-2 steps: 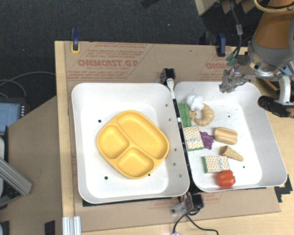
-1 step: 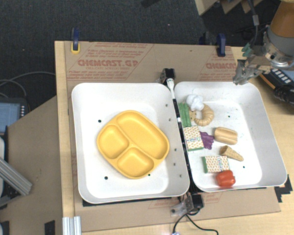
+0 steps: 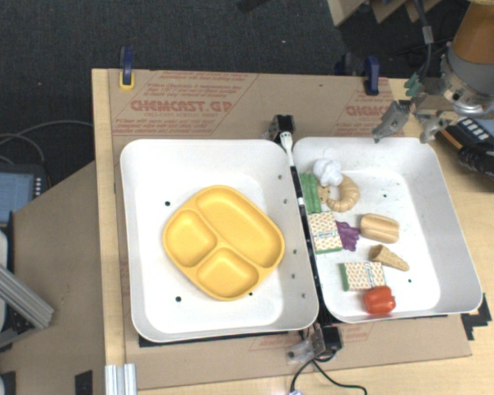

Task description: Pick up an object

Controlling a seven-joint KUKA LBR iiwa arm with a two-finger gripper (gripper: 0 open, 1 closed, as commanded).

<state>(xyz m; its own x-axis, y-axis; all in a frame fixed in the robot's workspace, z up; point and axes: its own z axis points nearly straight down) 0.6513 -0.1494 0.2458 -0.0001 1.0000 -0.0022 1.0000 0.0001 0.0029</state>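
Hand [image 3: 405,120]: you see it spread, holding nothing, just past the right bin's [image 3: 453,220] far rim.
Objects: your toy foods lie inside that bin, tomato [image 3: 379,300] nearest you.
Yellow plate [image 3: 222,242]: left of that bin.

Tool [image 3: 405,122] raised at right, fingers spread

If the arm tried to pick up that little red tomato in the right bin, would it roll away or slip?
The tomato looks round and glossy, so it would probably roll if nudged and might slip from a pinch. It looks like a small toy, so likely light and firm. It lies near the right bin's front rim, just in front of a patterned packet, which might stop it rolling that way.
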